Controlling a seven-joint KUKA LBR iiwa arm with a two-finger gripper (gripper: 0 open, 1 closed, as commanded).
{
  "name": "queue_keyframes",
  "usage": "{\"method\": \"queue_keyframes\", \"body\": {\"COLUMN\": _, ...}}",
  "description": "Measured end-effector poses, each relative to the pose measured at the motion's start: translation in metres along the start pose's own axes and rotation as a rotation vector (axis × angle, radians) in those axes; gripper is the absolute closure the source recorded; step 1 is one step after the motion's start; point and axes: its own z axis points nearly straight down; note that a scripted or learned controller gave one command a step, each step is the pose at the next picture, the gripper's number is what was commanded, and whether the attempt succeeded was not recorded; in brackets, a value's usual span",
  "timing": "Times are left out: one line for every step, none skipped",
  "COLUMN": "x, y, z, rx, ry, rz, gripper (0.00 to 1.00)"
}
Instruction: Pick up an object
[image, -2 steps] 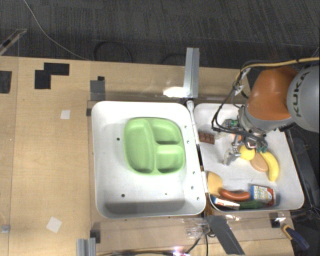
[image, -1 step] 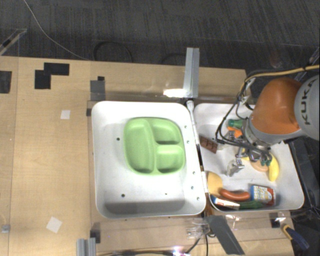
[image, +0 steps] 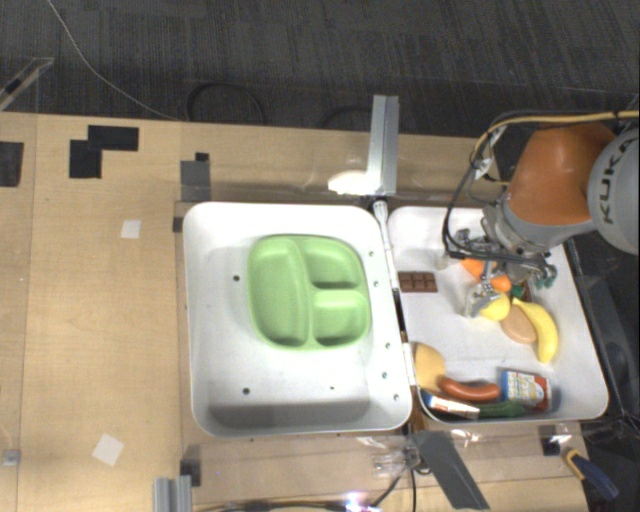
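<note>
Gripper (image: 492, 287) sits low in right bin (image: 590, 400), over small yellow toy (image: 494, 308) at banana's (image: 542, 330) 10 o'clock; grasp state unclear. Toy likely light, rigid, slick plastic; pinch across its middle.

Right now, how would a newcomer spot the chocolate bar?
Look in the right-hand white bin, on its left side near the divider. The chocolate bar lies flat and alone there, a small dark brown segmented rectangle, unlike the rounded yellow and orange toy food nearby.
</note>
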Motion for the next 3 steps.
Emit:
{"method": "queue_keyframes", "body": {"x": -0.005, "y": 0.000, "z": -0.015, "rx": 0.005, "ry": -0.015, "rz": -0.002, "gripper": 1.00}}
{"method": "queue_keyframes", "body": {"x": -0.005, "y": 0.000, "z": -0.015, "rx": 0.005, "ry": -0.014, "rz": -0.002, "gripper": 0.00}}
{"method": "queue_keyframes", "body": {"x": 0.008, "y": 0.005, "z": 0.000, "rx": -0.001, "ry": 0.000, "rz": 0.003, "gripper": 0.00}}
